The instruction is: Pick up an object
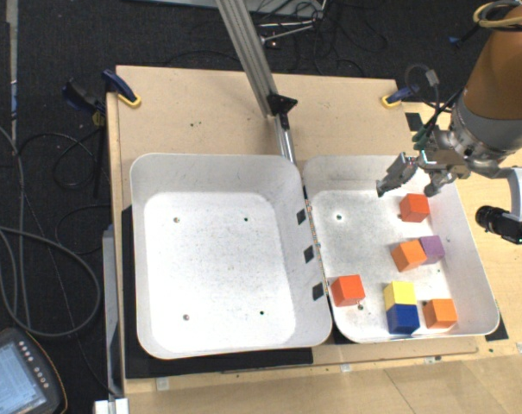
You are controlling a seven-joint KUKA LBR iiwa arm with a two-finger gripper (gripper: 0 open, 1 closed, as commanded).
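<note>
Surface (209, 110): pale wooden board carrying two shallow white bins side by side, with clamps at its far corners.

Left bin (157, 188): white, speckled floor.

Right bin (347, 188): white, holds six small blocks, all lying loose on the floor.

- Red-orange cube (414, 207): far part of the bin, just beside and below the pincer, lying on the bin floor and not between the fingers.
- Orange cube (408, 254): mid-bin, touching or nearly touching the purple cube on its right.
- Purple cube (431, 247): small, pale violet, mid-bin toward the right wall.
- Orange block (348, 289): near the left wall, apart from the others.
- Yellow cube (399, 294): near edge, directly against the blue cube in front of it.
- Blue cube (403, 318): deep blue, at the near rim.
- Orange cube, near (439, 313): just right of the blue cube, at the near rim.

Arm (500, 67): grey with an orange band, entering from the right over the far right corner of the right bin.

Pincer (413, 174): dark, fingers spread apart, nothing between them, hanging above the far part of the right bin.
</note>
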